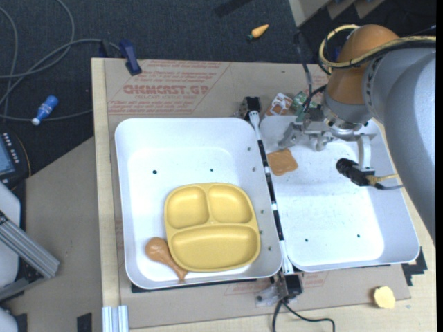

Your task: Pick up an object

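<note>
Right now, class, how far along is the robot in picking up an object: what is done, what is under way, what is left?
Done: the arm has reached into the right bin, its claw low at the far end. Under way: it hangs close to a flat brown piece, with nothing seen gripped. Left: grasp and lift. The yellow tray and the brown spoon lie in the left bin.
</note>
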`<state>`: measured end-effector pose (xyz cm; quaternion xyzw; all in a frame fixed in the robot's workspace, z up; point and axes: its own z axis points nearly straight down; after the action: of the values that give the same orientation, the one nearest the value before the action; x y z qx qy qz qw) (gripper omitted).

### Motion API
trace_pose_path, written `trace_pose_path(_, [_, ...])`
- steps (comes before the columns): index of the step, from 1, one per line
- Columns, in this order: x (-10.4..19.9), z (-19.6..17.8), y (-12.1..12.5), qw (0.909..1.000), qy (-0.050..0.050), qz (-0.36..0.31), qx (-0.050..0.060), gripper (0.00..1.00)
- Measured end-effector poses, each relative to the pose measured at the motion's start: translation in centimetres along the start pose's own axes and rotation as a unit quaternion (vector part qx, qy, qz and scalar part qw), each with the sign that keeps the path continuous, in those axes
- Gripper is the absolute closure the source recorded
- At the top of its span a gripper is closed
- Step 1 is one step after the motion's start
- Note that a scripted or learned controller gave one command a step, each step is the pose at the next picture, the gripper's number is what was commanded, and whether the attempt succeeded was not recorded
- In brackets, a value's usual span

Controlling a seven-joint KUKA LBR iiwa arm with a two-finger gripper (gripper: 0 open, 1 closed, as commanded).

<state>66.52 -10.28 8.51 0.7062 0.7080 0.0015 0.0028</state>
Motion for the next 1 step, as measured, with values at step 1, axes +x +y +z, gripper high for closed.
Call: trace_pose_path(1, [1.08,0.02,-0.88,1.0000,0.001,0.001,0.004,0.00])
